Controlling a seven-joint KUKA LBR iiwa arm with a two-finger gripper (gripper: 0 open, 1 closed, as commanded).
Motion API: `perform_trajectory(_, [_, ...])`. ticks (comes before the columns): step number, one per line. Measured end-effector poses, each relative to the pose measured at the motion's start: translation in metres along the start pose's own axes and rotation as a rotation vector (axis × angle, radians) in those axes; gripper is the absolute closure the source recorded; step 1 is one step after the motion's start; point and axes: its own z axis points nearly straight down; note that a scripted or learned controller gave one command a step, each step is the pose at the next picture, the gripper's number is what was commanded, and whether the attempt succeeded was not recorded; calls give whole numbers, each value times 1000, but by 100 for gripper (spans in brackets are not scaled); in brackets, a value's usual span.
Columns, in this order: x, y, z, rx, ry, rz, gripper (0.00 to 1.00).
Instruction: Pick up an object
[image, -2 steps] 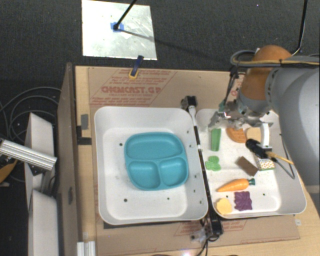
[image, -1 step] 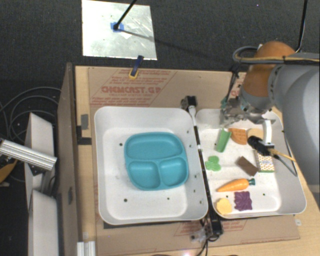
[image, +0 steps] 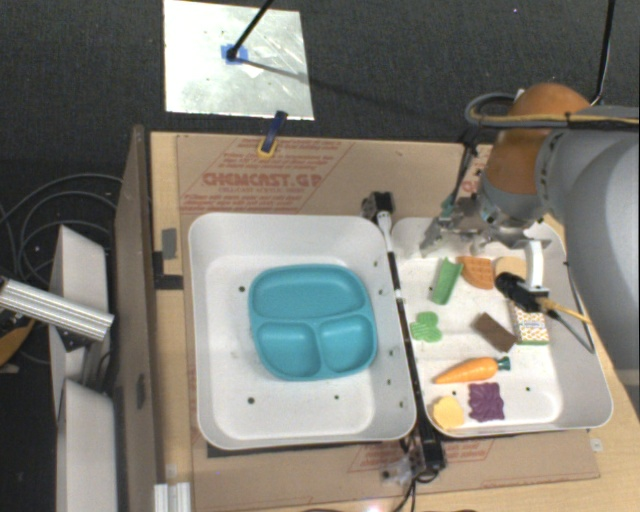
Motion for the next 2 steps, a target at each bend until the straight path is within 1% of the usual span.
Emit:
perform_trajectory(1, [-4, -25, 12, 1, 4, 4, 0])
perform_trajectory(2, [-6, -23, -1, -4, -1, 3, 100])
